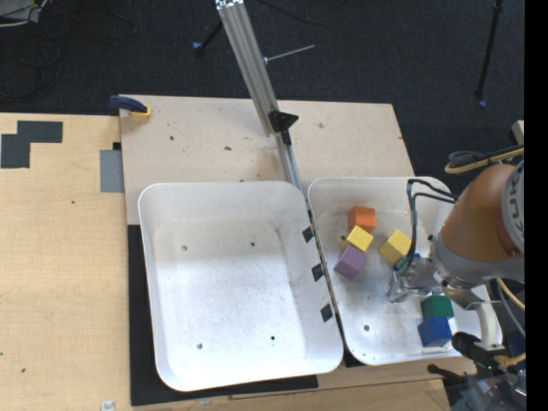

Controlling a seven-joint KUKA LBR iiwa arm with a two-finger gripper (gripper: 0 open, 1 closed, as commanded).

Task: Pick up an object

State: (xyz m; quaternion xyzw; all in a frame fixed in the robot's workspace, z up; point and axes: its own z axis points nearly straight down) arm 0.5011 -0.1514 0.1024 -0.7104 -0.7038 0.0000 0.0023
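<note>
We record a light wooden bench (60, 255) with a paler, speckled board (342, 139) laid across its far portion. Two shallow white bins sit side by side on it: the left bin (163, 229) and the right bin (377, 349), their adjoining rims touching along the middle. We note a dark mat (137, 332) showing beneath the left bin's left and near edges. A blue-and-yellow clamp (130, 106) grips the board's far left corner. Dark grey rectangular patches (26, 139) mark the bench surface at far left.
</note>
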